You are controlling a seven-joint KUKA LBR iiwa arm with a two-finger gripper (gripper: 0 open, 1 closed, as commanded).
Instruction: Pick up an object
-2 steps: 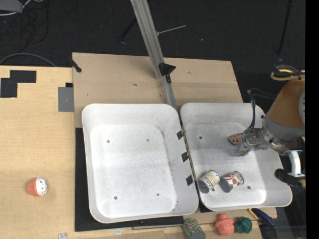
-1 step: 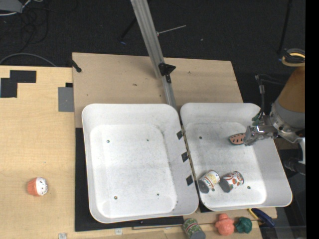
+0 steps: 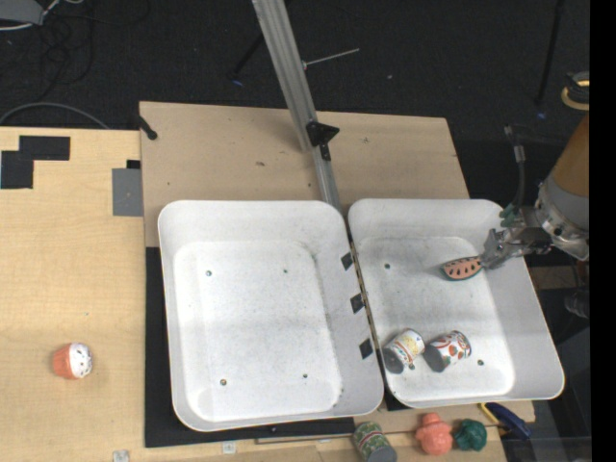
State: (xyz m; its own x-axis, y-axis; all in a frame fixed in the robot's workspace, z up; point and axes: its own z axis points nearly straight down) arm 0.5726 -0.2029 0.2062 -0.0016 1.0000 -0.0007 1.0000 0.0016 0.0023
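Note:
In the right bin (image 3: 423, 210) lies an orange-red slice-shaped toy (image 3: 462, 269) with dark spots, towards the bin's right side. Two small cans lie near the bin's front: a yellow and white one (image 3: 405, 347) and a red and white one (image 3: 449, 347). My gripper (image 3: 498, 248) reaches in over the right rim and sits right at the slice's right end, touching it or very close. The arm's orange band (image 3: 576, 162) is at the view's right edge.
The left bin (image 3: 250, 215) stands beside the right one. A metal rail (image 3: 294, 75) slants down to the gap between the bins. A red ball (image 3: 72, 361) lies on the wooden bench at left. Small toys (image 3: 433, 434) lie in front of the right bin.

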